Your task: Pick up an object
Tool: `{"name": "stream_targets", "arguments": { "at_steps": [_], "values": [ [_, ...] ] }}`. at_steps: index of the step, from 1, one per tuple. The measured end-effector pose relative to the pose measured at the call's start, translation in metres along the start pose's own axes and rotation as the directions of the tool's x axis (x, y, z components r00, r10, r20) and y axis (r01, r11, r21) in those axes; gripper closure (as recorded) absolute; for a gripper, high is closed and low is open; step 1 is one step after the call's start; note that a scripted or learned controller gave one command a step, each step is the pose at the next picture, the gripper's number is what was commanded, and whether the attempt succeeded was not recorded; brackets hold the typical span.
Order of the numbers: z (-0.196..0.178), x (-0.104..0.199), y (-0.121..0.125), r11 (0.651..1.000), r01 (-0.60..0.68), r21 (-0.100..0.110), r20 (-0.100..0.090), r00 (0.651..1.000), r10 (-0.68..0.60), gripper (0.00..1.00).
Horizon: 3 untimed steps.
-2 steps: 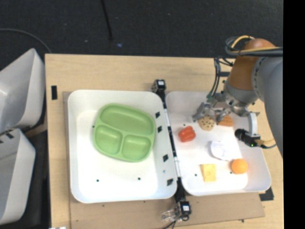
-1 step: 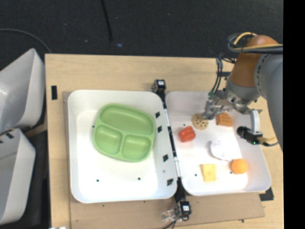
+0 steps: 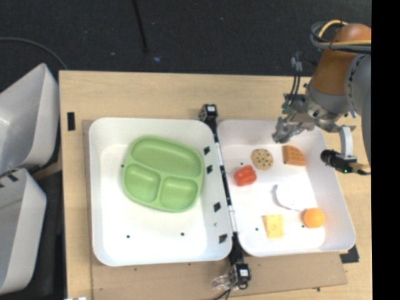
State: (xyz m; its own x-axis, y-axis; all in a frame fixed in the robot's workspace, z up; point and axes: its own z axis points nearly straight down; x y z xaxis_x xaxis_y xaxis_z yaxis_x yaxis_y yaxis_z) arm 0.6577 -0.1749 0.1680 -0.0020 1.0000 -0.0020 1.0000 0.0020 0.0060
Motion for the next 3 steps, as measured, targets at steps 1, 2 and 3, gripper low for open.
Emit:
{"name": "stream_targets", "arguments": {
  "at_steps": [1,2,3],
  "values": [
    [-0.061,-0.01,-0.002,1.0,-0.002,-0.002,0.001,1.0,0.002,1.0],
    [-0.109,-0.011,0.0,1.0,0.0,-0.001,0.001,1.0,0.0,1.0],
    [-0.098,0.035,0.005,1.0,0.003,0.005,-0.001,1.0,-0.003,1.0]
  ]
}}
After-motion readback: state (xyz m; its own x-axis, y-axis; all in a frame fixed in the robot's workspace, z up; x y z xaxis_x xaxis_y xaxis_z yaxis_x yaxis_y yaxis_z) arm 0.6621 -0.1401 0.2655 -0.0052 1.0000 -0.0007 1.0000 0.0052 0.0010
